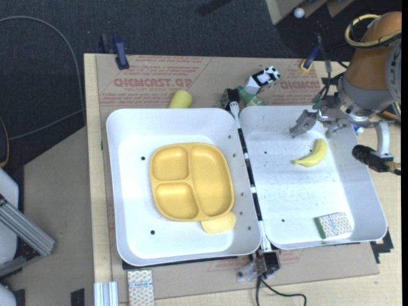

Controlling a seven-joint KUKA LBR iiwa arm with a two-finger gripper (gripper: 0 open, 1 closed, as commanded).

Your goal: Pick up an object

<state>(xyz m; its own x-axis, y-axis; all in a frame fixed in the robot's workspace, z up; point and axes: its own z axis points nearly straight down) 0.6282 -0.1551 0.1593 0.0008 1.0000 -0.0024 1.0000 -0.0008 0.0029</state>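
The grey arm with its orange band is reaching in from the right over the far part of the right bin; its pincer is hanging above the bin's upper area, with one grey finger stretching out to the left and another sitting apart from it on the right, so the pincer is standing spread with nothing between its fingers; a yellow toy banana is lying on the bin floor just below the pincer, near it but not pinched by it; a small green-and-white patterned sponge is resting near the same bin's front right corner, well apart from the banana; in the left bin a yellow divided plate with three compartments is lying near the middle, and a pale yellow flat piece is peeking out from under its front edge, touching it; behind the bins, on the cardboard-covered tabletop, a yellow cylindrical object is lying just beyond the left bin's far rim, and a black-and-white toy is standing near the gap between the two bins; a blue clamp is gripping the tabletop's far edge.
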